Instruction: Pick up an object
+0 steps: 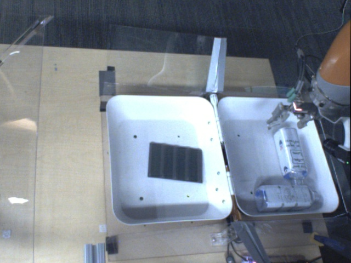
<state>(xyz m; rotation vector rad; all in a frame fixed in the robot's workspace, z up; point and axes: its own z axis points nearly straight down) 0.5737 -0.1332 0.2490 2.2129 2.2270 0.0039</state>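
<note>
Lying sideways at the near edge of the right bin (329,171) is one bottle (285,197); another (289,152) points far, its top right under the gripper (289,114), whose fingers look spread, probably lining up a grab. Left bin (118,147) holds a dark pad (175,161).

two bottles (289,156) crowd right bin (241,147); its left half open.

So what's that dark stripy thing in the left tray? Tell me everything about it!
The dark stripy thing is a flat, dark grey rectangle with ridges running across it, a bit like a ribbed mat or pad; its material is hard to tell. It lies flat on the floor of the left bin, near the middle, slightly turned, clear of the walls. Nothing else touches it, and the gripper is over in the other bin.
</note>
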